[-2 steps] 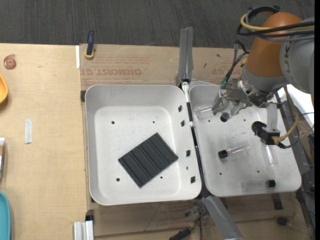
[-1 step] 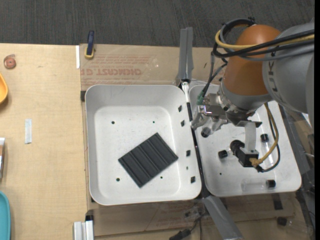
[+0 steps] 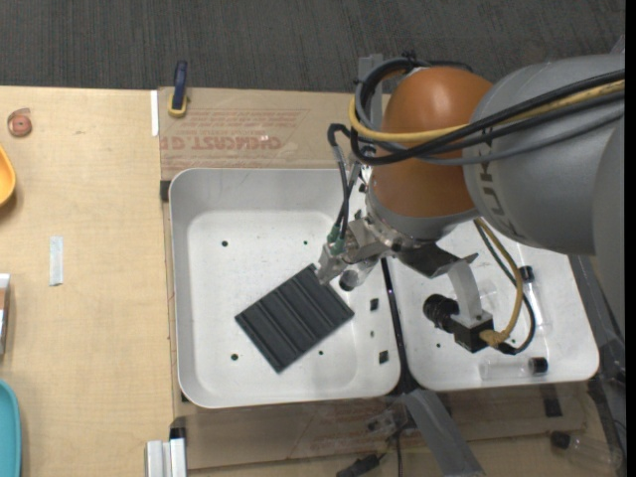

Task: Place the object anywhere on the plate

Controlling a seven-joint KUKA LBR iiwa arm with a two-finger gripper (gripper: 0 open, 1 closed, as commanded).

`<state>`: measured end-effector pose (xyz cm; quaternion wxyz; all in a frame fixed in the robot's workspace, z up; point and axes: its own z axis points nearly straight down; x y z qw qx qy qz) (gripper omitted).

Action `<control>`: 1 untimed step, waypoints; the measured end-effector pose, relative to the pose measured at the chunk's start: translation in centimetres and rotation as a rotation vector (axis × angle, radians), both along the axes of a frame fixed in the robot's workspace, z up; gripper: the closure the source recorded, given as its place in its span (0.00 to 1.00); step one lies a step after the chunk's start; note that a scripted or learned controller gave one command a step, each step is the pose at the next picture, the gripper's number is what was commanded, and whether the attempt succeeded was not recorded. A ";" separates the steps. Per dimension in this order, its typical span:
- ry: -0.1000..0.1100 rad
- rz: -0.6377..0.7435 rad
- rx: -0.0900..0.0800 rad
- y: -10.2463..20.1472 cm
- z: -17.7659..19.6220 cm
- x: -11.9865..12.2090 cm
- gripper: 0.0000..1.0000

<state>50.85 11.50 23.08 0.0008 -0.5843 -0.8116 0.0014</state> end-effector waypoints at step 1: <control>0.000 0.000 0.000 0.0 0.0 0.0 0.00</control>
